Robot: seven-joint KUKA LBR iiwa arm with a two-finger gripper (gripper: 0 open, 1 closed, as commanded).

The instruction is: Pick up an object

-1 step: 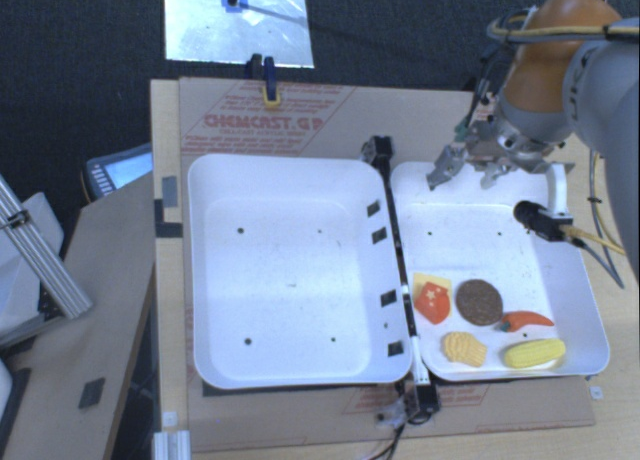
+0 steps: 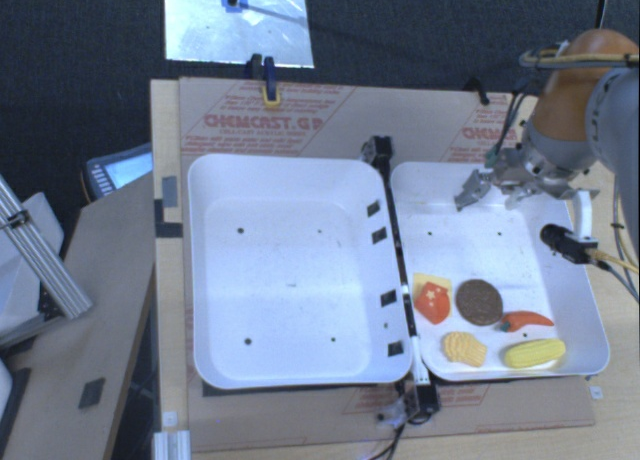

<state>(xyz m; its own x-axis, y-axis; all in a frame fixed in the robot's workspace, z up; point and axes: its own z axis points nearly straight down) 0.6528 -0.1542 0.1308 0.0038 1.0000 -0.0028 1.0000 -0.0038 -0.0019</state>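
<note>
Plastic toy food lay bunched in the near part of the right bin point(image 2: 590, 333), all of it small, smooth and glossy: a yellow wedge of cheese point(image 2: 431, 287) at the back of the group, a red strawberry point(image 2: 433, 306) pressed against its front edge, a flat brown disc like a burger patty point(image 2: 479, 302) just beside them, a thin red chili pepper point(image 2: 523, 321) with a dark stem end, a ridged yellow piece point(image 2: 464, 349) near the front wall, and a knobbly ear of corn point(image 2: 533, 353) lying along the same wall. Both bins were shallow white trays with rounded corners and low rims; the left bin point(image 2: 290, 268) was a plain matte floor dotted with a few tiny holes. They sat touching, with a black strip point(image 2: 392, 248) between them, on a sheet of brown printed cardboard point(image 2: 300, 118). The gripper point(image 2: 487, 186) hung over the far end of the right bin, well apart from the food (its grey metal fingers pointed down and to the left, but whether they stood wide or narrow could not be told at this angle), and nothing showed between them. Bare white floor stretched between the gripper and the toys, while the corn and the ridged piece lay close to the front rim.
</note>
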